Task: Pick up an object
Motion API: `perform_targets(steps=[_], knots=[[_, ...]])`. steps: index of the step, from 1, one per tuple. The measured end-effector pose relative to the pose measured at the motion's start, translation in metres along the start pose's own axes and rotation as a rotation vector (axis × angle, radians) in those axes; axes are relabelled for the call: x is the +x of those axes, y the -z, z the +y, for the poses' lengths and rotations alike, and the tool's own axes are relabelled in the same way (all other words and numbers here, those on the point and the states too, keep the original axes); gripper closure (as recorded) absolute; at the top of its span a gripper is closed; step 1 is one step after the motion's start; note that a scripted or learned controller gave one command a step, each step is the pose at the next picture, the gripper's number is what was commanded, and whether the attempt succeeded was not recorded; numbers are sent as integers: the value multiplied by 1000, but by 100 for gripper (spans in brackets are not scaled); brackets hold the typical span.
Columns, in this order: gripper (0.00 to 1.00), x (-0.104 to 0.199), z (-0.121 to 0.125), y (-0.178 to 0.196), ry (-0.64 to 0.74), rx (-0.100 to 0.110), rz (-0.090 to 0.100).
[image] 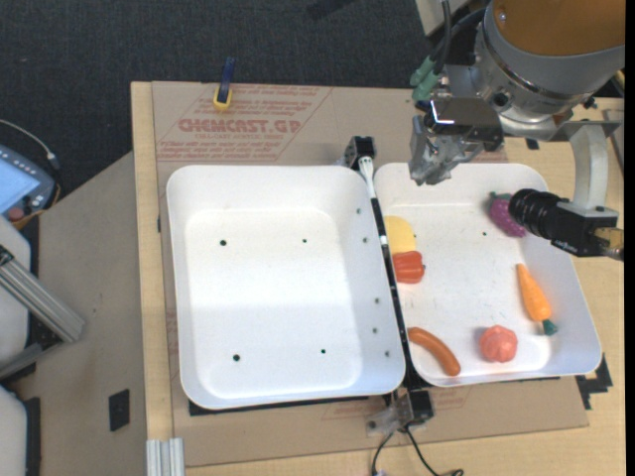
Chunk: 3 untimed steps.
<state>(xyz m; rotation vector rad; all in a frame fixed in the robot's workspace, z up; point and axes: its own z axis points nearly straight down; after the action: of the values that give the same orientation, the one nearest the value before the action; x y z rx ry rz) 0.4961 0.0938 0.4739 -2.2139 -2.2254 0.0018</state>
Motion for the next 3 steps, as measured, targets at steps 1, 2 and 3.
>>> perform_targets(steps=[1,2,3], knots=[[100,7,81,64,-6,-13,-1],[100,14,27,34,-3,3,-1],[100,30,-19,9,-1,3,-1]])
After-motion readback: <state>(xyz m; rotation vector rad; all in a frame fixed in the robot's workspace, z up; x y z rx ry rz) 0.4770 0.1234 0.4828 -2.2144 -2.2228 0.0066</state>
